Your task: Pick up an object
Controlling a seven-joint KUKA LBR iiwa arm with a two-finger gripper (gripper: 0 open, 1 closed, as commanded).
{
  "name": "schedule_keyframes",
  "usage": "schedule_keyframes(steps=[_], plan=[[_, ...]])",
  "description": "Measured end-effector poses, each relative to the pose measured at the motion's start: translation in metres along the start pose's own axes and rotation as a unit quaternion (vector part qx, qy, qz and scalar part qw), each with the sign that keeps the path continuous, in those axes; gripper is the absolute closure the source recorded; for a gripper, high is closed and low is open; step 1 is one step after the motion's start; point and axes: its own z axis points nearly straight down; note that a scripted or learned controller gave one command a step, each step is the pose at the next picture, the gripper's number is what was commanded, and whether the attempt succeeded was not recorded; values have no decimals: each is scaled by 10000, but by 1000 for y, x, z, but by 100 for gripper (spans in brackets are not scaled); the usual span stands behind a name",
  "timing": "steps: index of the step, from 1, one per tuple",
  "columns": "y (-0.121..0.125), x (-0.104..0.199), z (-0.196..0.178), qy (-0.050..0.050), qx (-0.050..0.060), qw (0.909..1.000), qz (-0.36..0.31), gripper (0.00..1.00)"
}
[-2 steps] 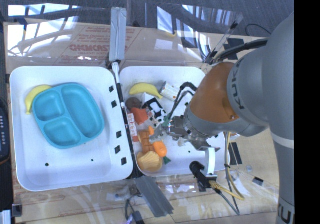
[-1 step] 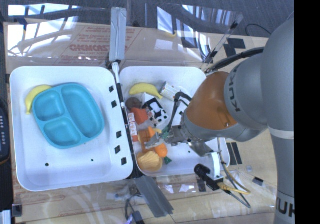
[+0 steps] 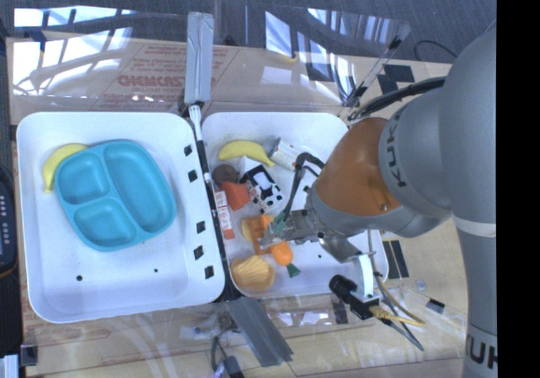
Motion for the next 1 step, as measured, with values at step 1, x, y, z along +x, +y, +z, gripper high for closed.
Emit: schedule_keyframes(steps=[1], plan=[[47, 72, -90, -22, 11, 9991, -429, 100]])
